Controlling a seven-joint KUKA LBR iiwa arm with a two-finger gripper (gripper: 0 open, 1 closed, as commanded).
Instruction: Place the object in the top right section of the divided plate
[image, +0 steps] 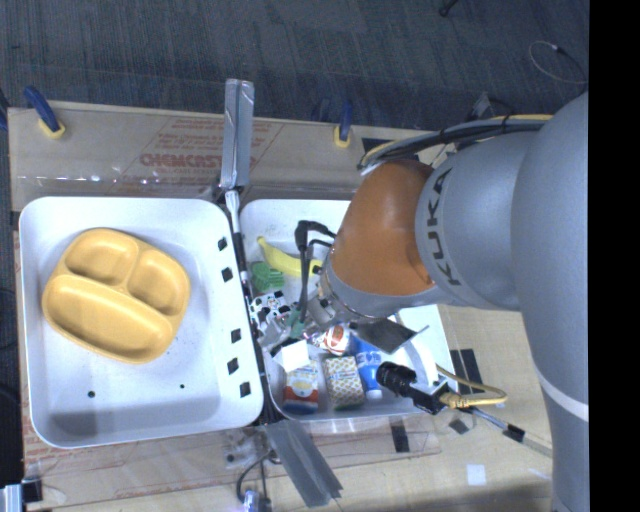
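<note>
Judging by the small, light, likely slippery packets (343, 378) crowding the right bin (432, 322), a grip across the middle suits, though the claw's state I cannot tell.

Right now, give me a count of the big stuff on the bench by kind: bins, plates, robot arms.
White bins: 2, the left bin and the right bin
Yellow divided plates: 1, the divided plate lying in the left bin
Robot arms: 1, the arm over the right bin
Total: 4
</note>
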